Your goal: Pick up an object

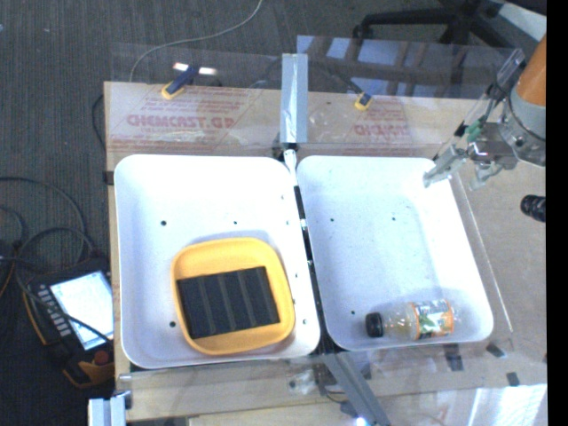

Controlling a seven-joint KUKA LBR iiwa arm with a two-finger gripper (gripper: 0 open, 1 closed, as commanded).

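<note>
Right bin [390,238] is mostly bare floor — just a bottle [411,320] lying along the near wall. Left bin [177,193] has a yellow tray [232,295] filling its near half — far half's open.

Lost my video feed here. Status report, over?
Gripper open, above right bin's far right corner, holding nothing. Bottle lying at that bin's near edge. Nothing between them.

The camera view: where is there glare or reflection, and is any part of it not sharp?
In the camera view, bright glare sits on the clear plastic sheet behind the two bins, and that sheet also reflects chair legs near the top right; the white left bin and white right bin are evenly lit with soft shadows; the clear plastic bottle with a black cap looks slightly soft; the hand is a little blurred.
</note>
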